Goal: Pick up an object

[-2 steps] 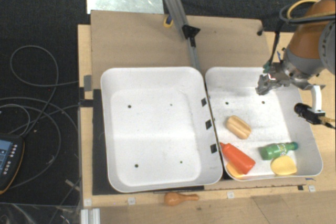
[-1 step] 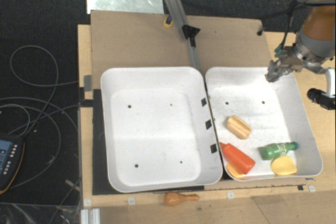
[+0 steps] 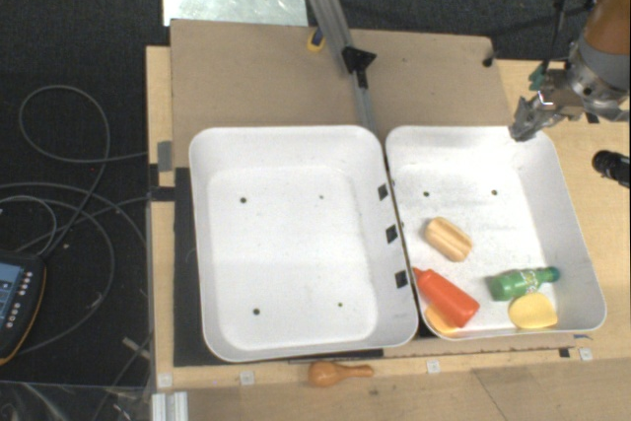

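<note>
Four small toys in the right bin (image 3: 552,173): tan bread roll (image 3: 449,239) mid-floor, well apart from the rest; orange carrot-like piece (image 3: 447,299), green bottle (image 3: 522,282) and yellow lemon-like piece (image 3: 533,312) along the near wall; probably light, stiff, smooth plastic; best taken across the roll's short width; gripper (image 3: 526,125) over the far right corner, jaws' state impossible to tell.

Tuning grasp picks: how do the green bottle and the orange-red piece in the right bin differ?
The green bottle is slimmer and lies near the bin's front right; the orange-red piece is bulkier and sits against the front left wall, by the divider. The bottle lies roughly crosswise; the orange-red piece lies diagonally. Both lie flat in the right bin.
</note>
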Controlling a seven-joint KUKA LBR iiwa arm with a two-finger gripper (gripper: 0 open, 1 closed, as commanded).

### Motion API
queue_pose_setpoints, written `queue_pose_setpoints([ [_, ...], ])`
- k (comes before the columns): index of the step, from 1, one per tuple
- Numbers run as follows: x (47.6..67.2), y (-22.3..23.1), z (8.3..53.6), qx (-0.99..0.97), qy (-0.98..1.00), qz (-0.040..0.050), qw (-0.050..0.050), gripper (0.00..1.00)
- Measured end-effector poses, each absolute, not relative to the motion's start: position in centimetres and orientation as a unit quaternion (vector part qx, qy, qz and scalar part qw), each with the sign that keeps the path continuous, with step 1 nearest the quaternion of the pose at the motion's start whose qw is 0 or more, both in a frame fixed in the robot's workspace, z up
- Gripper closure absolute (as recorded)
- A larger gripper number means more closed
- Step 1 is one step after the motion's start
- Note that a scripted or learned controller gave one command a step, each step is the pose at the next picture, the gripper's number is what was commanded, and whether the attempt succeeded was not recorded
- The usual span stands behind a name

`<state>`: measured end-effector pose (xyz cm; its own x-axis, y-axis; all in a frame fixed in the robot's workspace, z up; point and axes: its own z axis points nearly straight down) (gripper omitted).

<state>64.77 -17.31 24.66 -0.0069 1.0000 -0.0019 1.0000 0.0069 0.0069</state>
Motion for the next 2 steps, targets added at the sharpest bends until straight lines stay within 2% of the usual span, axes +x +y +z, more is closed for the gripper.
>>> queue_pose_setpoints([
  [2,62.6,-7.3,23.1,0.704,0.711,0.0008,-0.001,1.00],
])
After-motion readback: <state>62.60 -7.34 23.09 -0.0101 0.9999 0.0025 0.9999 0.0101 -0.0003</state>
